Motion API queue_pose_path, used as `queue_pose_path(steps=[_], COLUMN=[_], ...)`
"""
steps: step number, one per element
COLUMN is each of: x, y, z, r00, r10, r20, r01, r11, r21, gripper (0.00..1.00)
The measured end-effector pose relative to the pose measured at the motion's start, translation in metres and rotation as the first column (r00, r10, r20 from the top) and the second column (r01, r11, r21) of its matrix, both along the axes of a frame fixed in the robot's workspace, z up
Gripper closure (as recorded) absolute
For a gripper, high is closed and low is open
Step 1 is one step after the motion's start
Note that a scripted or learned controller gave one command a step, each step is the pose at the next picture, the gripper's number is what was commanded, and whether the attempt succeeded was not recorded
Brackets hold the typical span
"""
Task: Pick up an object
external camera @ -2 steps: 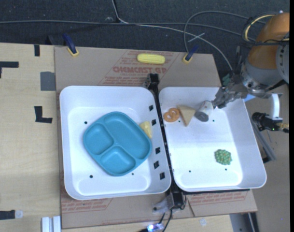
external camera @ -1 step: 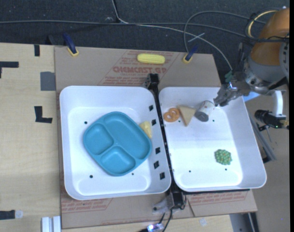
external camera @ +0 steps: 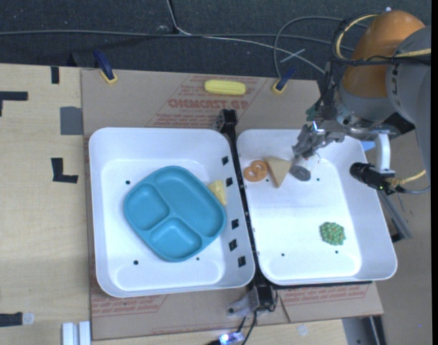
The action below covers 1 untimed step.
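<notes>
In the right bin (external camera: 362,214), a tan wedge (external camera: 279,169) lies at the back left with a small orange pretzel-shaped ring (external camera: 256,170) touching its left side. A small grey round piece (external camera: 300,172) sits just right of the wedge. A green knobbly ball (external camera: 332,233) rests toward the front right. My gripper (external camera: 303,155) hangs over the back of this bin, just above the grey piece and the wedge's right end. Nothing can be seen held in it.
The left bin (external camera: 111,164) holds a blue divided plate (external camera: 174,212) with a pale yellow piece (external camera: 217,190) at its right edge. A yellow banana-like object (external camera: 224,87) lies on the cardboard behind the bins. The arm and its cables cross the right bin's back right corner.
</notes>
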<state>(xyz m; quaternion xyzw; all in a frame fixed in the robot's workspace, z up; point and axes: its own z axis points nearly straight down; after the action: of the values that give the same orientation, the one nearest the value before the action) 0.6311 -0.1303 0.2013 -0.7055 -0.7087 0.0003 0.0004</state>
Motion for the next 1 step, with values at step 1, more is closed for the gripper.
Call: queue_pose_path(steps=[1], x=[-0.004], y=[0.0431], z=[0.0038], r00=[1.0], r10=[-0.001], r20=[-0.001], r01=[0.001], r11=[1.0], r21=[0.0], gripper=[1.0])
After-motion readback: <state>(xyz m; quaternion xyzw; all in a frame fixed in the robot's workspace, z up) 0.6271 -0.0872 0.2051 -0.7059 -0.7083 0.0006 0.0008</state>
